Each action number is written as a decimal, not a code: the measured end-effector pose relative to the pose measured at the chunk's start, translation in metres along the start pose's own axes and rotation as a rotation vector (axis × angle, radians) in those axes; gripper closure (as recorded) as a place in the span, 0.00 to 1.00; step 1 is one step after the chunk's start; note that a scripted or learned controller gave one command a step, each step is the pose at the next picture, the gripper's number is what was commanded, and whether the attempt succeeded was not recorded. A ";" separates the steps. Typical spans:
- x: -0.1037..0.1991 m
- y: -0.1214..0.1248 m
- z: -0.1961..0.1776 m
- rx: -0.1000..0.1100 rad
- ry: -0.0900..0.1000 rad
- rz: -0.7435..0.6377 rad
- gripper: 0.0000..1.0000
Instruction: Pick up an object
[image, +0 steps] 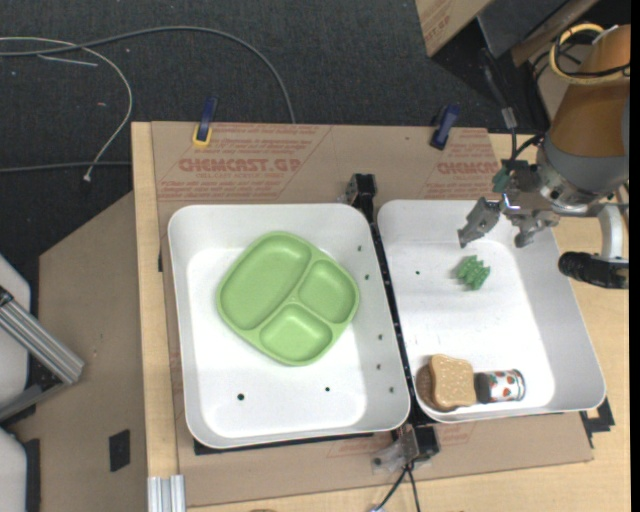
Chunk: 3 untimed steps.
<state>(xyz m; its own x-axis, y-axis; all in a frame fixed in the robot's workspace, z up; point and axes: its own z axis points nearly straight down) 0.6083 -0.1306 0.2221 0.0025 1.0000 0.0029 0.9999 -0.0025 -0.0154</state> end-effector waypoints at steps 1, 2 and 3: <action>0.000 0.003 -0.009 -0.015 -0.002 -0.003 0.00; 0.000 -0.002 0.035 -0.009 -0.001 -0.002 0.00; -0.004 -0.004 0.096 -0.010 -0.001 -0.002 0.00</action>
